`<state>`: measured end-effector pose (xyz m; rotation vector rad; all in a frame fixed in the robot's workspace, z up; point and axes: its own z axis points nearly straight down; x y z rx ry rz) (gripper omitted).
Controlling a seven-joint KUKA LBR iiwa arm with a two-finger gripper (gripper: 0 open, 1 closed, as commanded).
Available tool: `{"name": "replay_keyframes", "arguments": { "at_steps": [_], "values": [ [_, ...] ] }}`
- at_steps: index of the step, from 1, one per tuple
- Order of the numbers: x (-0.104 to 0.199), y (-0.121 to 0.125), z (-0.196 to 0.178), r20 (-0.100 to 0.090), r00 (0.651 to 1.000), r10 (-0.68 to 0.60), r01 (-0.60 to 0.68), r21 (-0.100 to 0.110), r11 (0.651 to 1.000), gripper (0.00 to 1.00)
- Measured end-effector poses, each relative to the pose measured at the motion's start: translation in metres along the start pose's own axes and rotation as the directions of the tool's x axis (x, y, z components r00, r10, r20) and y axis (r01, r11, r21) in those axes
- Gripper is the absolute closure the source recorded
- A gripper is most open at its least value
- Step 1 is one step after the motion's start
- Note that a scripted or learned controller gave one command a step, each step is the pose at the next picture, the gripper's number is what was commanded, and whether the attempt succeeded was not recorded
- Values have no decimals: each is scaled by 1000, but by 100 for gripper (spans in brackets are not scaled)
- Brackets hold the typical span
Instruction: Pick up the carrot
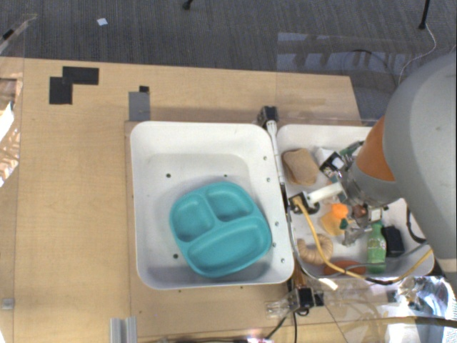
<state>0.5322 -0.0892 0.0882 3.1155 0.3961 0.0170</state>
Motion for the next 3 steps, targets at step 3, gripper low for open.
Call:
{"name": "replay_keyframes", "arguments": {
  "at_steps": [3],
  "values": [
    [-14, -10, -1, 0, 999, 46, -46, 4, 999, 0]
  ]
}}
